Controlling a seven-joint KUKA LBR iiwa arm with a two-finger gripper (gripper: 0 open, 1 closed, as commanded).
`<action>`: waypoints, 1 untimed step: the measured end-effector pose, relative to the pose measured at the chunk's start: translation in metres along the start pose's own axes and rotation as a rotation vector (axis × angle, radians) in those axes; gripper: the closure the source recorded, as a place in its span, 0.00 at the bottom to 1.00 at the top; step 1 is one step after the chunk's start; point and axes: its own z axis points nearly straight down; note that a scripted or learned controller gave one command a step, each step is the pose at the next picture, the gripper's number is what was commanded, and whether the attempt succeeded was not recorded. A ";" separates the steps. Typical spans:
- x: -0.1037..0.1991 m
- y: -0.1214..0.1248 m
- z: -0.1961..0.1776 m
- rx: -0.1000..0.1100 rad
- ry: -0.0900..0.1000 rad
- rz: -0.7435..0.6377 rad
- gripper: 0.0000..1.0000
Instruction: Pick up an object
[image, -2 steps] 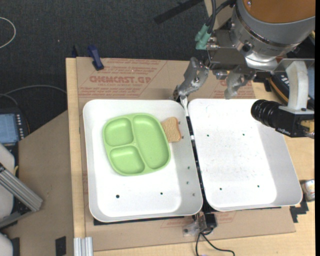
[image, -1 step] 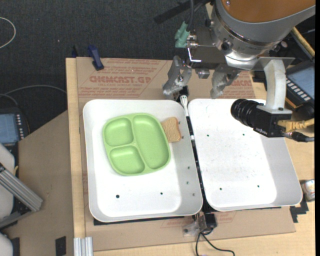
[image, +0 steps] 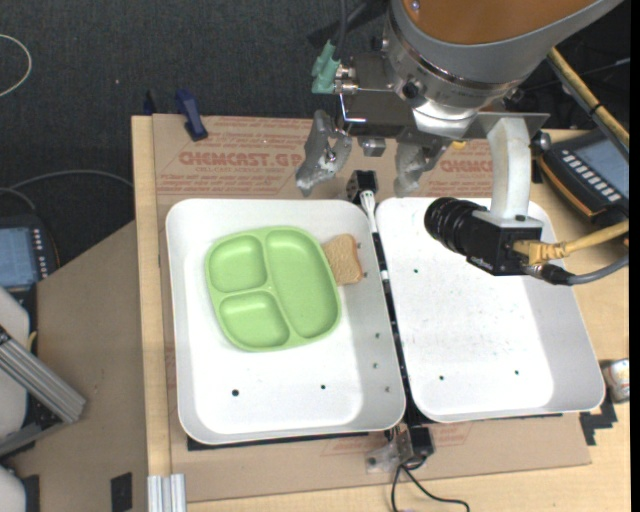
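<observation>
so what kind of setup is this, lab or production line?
Looks like a lab bench: two white bins on a cardboard sheet, loose cables, and test props, a green divided plate and a tan sponge-like block.

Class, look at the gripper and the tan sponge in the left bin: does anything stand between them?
Nothing visible does. The gripper hangs above the back edge of the bins, and the sponge lies below it in the left bin, beside the green plate, with its top uncovered.
</observation>
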 end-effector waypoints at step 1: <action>-0.001 0.000 -0.011 -0.003 0.001 0.002 1.00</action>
